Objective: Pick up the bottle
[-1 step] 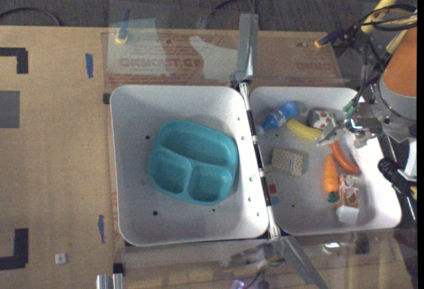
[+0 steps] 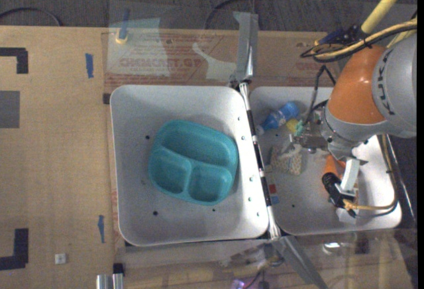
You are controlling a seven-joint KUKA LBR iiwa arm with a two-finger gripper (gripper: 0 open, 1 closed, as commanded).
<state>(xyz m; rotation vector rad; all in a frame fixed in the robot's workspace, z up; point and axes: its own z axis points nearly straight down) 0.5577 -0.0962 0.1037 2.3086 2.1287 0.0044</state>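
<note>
A small blue bottle (image 2: 279,115) lies on its side in the upper left corner of the right bin (image 2: 311,218), close to the divider between the bins. My gripper (image 2: 299,144) reaches in from the right under the grey and orange arm (image 2: 358,95), sitting just below and to the right of the bottle. No object shows between its fingers. The arm's wrist hides part of the bin floor behind it.
A yellow-green item (image 2: 294,126) lies beside the bottle. A beige speckled object (image 2: 289,162) sits under the gripper, and an orange object (image 2: 331,165) lies to its right. The left bin (image 2: 132,215) holds a teal divided plate (image 2: 193,162). Cables hang near the bin's right rim.
</note>
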